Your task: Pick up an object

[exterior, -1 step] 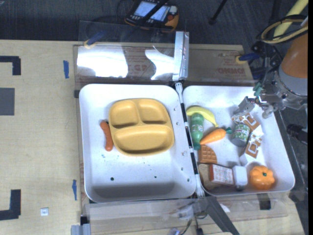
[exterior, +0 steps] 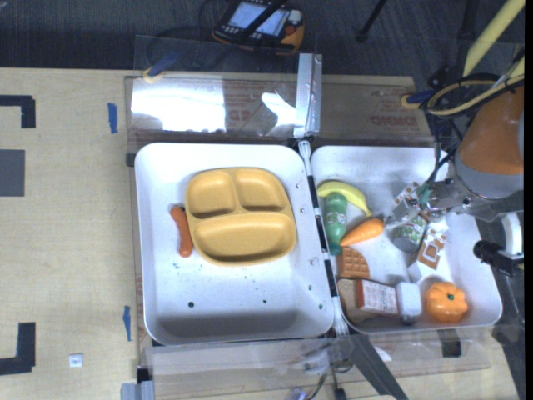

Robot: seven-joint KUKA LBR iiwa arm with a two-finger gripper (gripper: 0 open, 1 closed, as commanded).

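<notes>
Toy food fills my right bin [exterior: 491, 307]: a carrot [exterior: 363, 231], a green bottle [exterior: 334, 217] on a banana [exterior: 350, 193], a waffle [exterior: 353, 262], a pumpkin [exterior: 445, 301] and a carton [exterior: 379, 297]. My gripper [exterior: 420, 209] sits low among crumpled packets [exterior: 419, 227] at that bin's far right; I cannot tell its state or whether it touches them. A yellow divided plate [exterior: 240, 214] occupies the left bin [exterior: 158, 248].

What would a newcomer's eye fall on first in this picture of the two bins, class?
First, the big yellow divided tray in the middle of the left bin, with an orange hot dog tucked against its left edge. Then the crowded right bin: a carrot, a green bottle and a small orange pumpkin at its near right corner. The arm's orange band stands over that bin's far right.
</notes>
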